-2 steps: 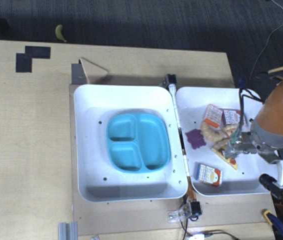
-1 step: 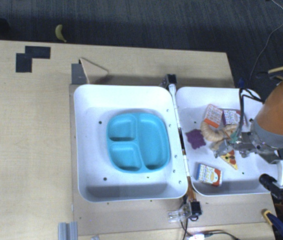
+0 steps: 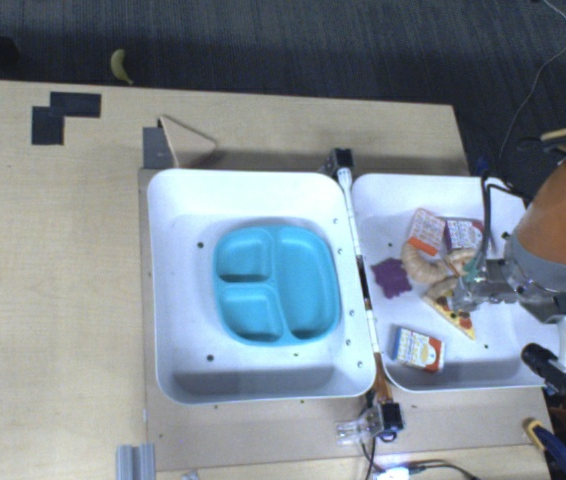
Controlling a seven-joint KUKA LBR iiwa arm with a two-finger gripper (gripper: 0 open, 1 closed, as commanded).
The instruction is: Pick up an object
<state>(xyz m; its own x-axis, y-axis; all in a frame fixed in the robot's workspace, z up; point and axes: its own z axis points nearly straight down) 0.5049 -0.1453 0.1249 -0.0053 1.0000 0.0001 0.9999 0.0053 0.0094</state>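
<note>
Right now the arm comes in from the right edge, orange band showing above the grey wrist, reaching over the right bin. Gripper sits low over the cluster of objects in the middle of that bin. Too small and cluttered to see the finger gap, so cannot tell if it is spread or closed, or whether anything is between the fingers.

Right bin contents: small orange-and-white carton near the top, a purple-topped box just beside it on the right, a tan bread-like piece below them, a pizza-slice toy angled down toward the lower right and just under the gripper, a purple lump off to the left near the dividing wall, and a blue-and-orange carton lying apart near the front wall.

Left bin holds a blue divided tray with three compartments, roughly centred.

Bench is tan with black tape patches at upper left. Small yellow scrap lies on the dark floor behind the bench
</note>
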